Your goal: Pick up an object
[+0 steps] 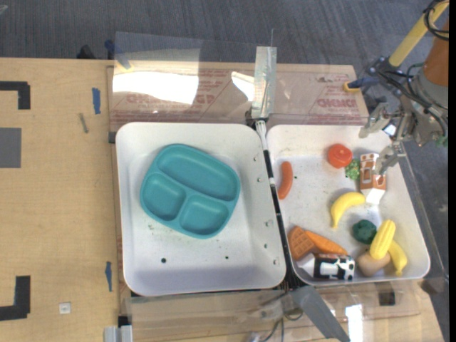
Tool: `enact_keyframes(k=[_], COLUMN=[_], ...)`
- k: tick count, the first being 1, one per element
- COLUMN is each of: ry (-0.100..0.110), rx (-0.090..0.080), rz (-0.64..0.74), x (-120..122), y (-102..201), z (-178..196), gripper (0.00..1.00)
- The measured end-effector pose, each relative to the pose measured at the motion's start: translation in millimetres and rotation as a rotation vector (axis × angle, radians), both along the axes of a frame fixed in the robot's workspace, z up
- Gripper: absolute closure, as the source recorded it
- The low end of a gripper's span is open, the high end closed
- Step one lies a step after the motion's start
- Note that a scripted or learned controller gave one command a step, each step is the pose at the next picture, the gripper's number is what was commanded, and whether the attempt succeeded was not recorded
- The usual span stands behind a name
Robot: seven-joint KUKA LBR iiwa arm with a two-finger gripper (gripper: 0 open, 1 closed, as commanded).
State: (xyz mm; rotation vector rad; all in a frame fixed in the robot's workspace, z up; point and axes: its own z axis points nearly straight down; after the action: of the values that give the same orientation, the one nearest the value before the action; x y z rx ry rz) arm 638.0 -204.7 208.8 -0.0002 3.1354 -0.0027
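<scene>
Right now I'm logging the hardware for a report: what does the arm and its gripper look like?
At the camera view's upper right, the arm shows an orange band, with a yellow part and dark cables above it. Below sits the gripper, a cluster of grey metal parts with thin pale fingers. Finer markings are too small to tell.

A light wooden table (50,212) fills the left and lower part of the scene, marked with black tape corners (18,95) and short strips of blue tape (95,100). Beyond its far edge lies a dark grey floor (214,13) with a faint woven texture. Clear plastic panels (185,84) printed with red lettering stand at the back, one catching a bright white glare from overhead light. A narrow clear divider (265,77) rises between them.
</scene>
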Motion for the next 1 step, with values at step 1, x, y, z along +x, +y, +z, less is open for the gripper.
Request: enact_keyframes(k=[1], ry=[-0.022], rx=[-0.006], rz=[-0.022], x=[-13.8], y=[-18.3], z=[-99.2], gripper=[0.0])
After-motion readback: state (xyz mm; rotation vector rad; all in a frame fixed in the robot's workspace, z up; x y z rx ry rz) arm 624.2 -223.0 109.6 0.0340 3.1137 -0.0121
